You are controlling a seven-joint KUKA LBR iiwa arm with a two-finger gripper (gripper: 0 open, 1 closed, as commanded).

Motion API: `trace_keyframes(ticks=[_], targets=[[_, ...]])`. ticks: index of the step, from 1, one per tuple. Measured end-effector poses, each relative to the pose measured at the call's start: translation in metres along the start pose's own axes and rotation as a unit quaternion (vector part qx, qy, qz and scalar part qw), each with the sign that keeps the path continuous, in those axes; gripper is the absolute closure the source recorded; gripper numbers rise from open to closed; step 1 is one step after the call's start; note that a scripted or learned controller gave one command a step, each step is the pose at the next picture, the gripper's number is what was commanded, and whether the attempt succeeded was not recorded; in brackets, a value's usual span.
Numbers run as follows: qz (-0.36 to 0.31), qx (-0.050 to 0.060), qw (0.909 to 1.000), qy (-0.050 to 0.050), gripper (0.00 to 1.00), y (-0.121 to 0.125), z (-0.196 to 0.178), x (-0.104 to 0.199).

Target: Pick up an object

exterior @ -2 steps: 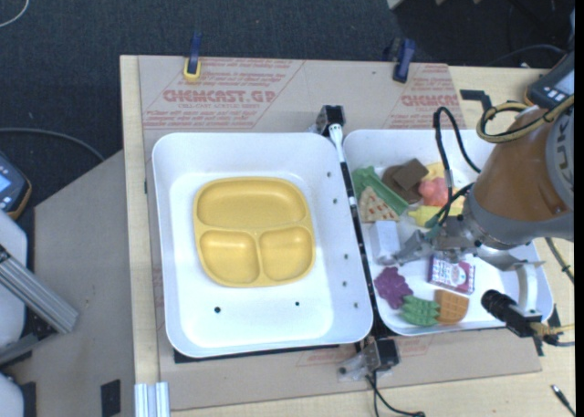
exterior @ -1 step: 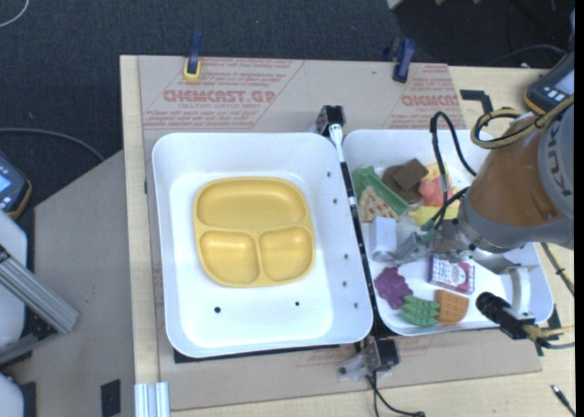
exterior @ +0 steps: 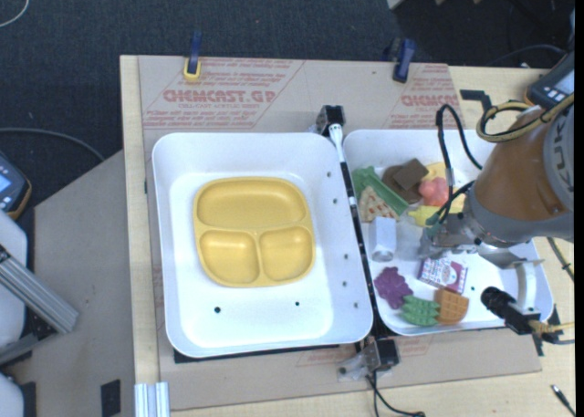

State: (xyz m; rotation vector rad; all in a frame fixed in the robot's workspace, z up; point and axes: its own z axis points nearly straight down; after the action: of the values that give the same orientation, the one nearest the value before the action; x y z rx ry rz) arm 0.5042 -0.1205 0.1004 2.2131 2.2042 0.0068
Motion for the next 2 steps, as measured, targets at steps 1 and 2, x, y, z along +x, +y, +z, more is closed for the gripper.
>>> trace_keyframes(ticks=[1, 2], targets=[[-0.003, 0.005, 1.0, 0.004, 1.0, 0.01, -0.048, 0.003], [-0.002, 0.004, 1.0, 0.003, 1.0, 0.018, -0.098, -0.006]])
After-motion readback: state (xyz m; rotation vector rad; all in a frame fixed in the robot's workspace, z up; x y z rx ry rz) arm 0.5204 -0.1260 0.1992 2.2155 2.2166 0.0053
